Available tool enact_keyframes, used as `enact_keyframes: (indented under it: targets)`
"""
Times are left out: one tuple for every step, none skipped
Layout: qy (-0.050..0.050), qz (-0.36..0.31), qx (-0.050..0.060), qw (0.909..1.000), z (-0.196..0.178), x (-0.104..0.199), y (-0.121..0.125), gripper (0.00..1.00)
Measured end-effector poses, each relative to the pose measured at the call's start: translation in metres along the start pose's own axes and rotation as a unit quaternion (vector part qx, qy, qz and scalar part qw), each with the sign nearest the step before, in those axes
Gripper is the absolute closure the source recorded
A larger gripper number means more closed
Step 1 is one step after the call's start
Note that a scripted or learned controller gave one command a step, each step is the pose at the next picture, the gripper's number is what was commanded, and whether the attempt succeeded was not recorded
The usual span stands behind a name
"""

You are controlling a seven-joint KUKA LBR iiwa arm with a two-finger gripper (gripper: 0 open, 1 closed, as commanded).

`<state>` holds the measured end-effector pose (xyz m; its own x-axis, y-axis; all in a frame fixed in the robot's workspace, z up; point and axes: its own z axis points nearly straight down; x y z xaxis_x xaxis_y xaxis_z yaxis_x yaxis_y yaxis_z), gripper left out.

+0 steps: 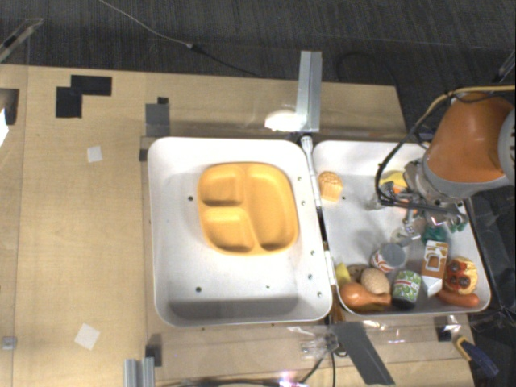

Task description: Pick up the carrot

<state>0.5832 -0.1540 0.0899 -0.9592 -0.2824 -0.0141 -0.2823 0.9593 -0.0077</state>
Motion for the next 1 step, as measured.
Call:
enact_keyframes:
  targets:
    - [-0.001, 0.026, -0.002, 0.9997, 0.0012, -0.0611, 0.0351, 0.00]
